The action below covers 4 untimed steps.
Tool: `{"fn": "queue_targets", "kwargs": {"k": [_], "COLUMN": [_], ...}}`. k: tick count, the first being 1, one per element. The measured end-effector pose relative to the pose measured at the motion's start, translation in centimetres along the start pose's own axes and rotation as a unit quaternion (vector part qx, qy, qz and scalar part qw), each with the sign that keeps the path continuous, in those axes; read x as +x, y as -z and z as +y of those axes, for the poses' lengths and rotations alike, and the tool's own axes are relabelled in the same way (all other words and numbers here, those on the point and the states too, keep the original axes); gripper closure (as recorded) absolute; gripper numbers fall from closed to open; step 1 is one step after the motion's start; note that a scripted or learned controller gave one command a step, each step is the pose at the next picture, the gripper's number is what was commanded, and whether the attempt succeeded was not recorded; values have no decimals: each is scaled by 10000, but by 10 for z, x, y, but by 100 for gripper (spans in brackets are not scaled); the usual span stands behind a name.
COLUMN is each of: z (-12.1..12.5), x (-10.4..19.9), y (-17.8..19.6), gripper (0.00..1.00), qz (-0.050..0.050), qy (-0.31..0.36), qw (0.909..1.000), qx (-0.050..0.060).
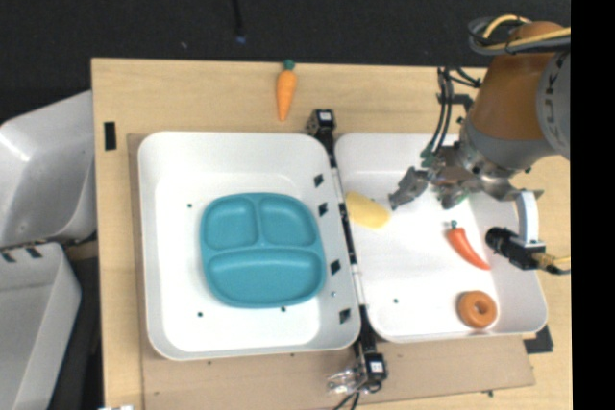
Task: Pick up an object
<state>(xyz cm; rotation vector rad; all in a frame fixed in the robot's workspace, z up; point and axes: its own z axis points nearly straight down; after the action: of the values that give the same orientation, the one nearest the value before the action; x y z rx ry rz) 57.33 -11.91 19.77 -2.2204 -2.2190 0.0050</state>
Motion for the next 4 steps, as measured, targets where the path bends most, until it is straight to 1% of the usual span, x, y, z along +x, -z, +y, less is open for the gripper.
{"fn": "queue_targets", "kwargs": {"k": [1,2,3,4], "z": [-6,-7,-5,-4], "x": [0,-1,-3,3], "y": [-62,-99,-86,-24], "gripper": [0,0,100,100], "qz": [0,-1,-3,-5], "qy": [0,-10,-42,16], "qw": [10000,10000,10000,10000], "qx": [4,-3,-35,-52]}}
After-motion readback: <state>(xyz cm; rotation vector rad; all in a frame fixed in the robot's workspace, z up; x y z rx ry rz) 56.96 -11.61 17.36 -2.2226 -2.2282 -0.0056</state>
